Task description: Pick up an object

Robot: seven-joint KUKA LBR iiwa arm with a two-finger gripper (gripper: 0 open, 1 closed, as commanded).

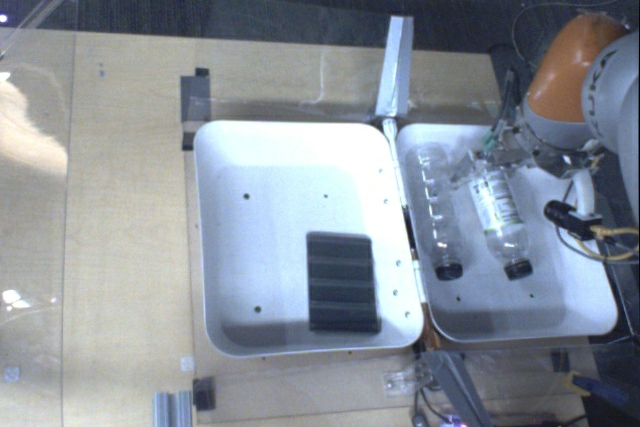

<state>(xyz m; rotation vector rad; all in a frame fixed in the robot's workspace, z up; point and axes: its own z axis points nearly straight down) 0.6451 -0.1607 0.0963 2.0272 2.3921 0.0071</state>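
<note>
Two clear plastic bottles with black caps lie side by side in the right bin (575, 310), caps toward the front. The left bottle (437, 213) lies near the bin's left wall. The right bottle (498, 211) carries a pale label. My gripper (503, 145) hangs at the back of this bin, right over the base end of the right bottle, below the arm's orange band (565, 75). Whether it touches the bottle cannot be made out. A black ribbed rectangular block (342, 281) lies flat in the left bin (250, 165), toward its front right.
A metal bar (395, 75) runs back from the gap between the bins. Black cables (585, 225) with yellow ties hang over the right bin's right side. Light wooden bench surrounds the bins, with a clear panel at the far left.
</note>
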